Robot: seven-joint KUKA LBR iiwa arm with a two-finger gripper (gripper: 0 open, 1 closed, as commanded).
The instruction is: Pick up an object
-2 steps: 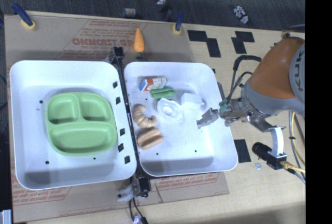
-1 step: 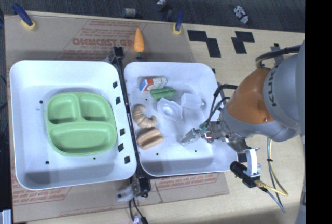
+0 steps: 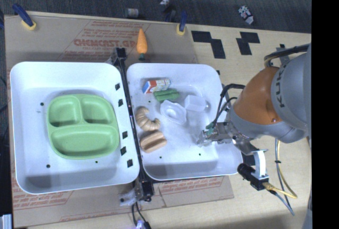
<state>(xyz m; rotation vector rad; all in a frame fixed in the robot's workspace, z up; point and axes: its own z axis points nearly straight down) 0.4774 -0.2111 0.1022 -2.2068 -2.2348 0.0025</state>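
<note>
A: Which object is the target, and where does it lie?

B: None is singled out; the candidates lie in the right bin [image 3: 212, 167]: a croissant-shaped piece [image 3: 145, 118] touching a bun-like piece [image 3: 152, 141] near the left wall; a red-and-white carton [image 3: 155, 85] and a green piece [image 3: 166, 95] toward the far end; a clear cup [image 3: 195, 104] and a pale moulded item [image 3: 173, 111] at centre.

A: How far along is the task?

B: By judgement, early; nothing is lifted; the gripper [image 3: 209, 135] sits low at the bin's right side, just beside the clear cup, apart from the bread pieces; whether the fingers are spread or clenched cannot be told; the descent, closure and lift appear still to be done.

A: And the other container?

B: The left bin [image 3: 26, 169] holds a green divided tray [image 3: 82, 126]; an orange carrot-like item [image 3: 142, 42] lies on the desk [image 3: 79, 37] beyond both bins.
</note>
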